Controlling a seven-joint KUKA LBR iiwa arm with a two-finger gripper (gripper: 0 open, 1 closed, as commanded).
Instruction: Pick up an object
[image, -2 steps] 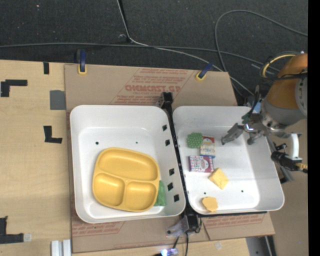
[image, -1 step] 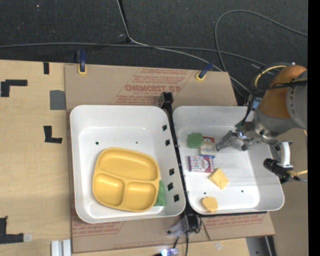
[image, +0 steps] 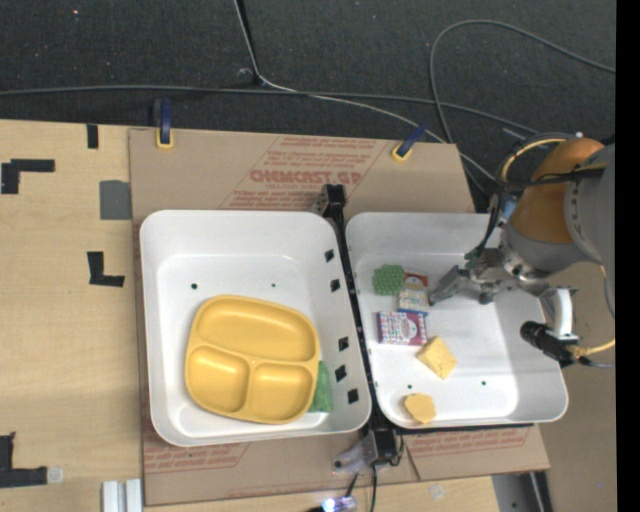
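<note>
The right bin (image: 500, 240) holds a green square piece (image: 390, 279), a small white and red packet (image: 412, 294), a purple and white packet (image: 401, 327), a yellow wedge (image: 437, 357) and an orange-yellow lump (image: 420, 407). My gripper (image: 445, 288) hangs low over this bin, pointing left, its tip just right of the small packet. Nothing shows in its grasp. The grey arm with its orange band (image: 560, 190) reaches in from the right.
In the left bin (image: 160, 250) lies a yellow divided tray (image: 252, 358), with a green item (image: 322, 388) wedged at its right edge. Both bins rest on a cardboard sheet (image: 300, 170). Black cables (image: 300, 90) run across the back.
</note>
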